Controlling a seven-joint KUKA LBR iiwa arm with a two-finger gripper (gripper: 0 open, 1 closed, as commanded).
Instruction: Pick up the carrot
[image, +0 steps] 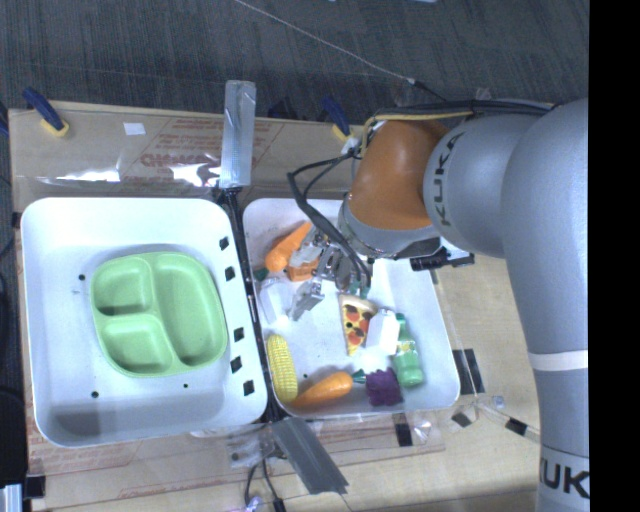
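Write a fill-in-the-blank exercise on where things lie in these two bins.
1. The green divided plate lies in the ___ bin.
2. The corn cob lies along the right bin's ___ wall.
3. The pizza slice lies between the gripper and the ___ bottle.
4. Of the two orange carrots, the one at the bin's far end lies ___ to the gripper than the one at its near end.

Missing words: left; left; green; closer

A pale wooden tabletop (490, 300) fills the lower frame; behind it, across the top, lies dark ribbed flooring (150, 45), possibly carpet, under even light
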